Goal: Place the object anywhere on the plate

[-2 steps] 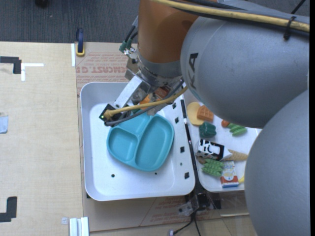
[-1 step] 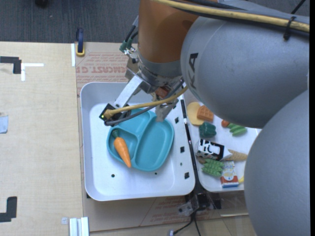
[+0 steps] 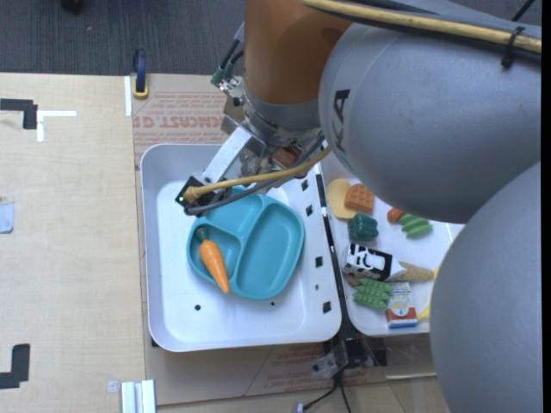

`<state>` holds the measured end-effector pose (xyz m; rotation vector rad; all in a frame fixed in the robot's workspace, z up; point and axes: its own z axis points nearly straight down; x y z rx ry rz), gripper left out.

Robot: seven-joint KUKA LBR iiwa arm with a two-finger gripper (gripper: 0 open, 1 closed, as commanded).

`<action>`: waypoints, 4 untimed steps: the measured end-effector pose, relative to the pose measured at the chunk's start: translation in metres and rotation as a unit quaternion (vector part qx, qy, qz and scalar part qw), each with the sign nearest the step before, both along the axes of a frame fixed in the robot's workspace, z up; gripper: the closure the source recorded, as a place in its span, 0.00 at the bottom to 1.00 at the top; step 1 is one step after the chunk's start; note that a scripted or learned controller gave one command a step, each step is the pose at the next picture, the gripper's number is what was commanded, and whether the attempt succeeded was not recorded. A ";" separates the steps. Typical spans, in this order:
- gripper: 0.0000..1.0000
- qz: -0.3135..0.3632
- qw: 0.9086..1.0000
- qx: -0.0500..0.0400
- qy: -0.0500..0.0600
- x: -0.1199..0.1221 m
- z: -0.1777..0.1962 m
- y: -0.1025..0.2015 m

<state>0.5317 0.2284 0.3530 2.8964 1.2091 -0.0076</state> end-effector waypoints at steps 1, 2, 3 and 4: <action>1.00 0.121 0.993 0.001 0.001 -0.021 0.007 -0.077; 1.00 0.147 0.989 0.001 0.002 -0.011 -0.060 -0.020; 1.00 0.149 0.989 0.001 0.003 0.057 -0.136 -0.082; 1.00 0.206 0.979 0.002 0.003 0.029 -0.147 -0.074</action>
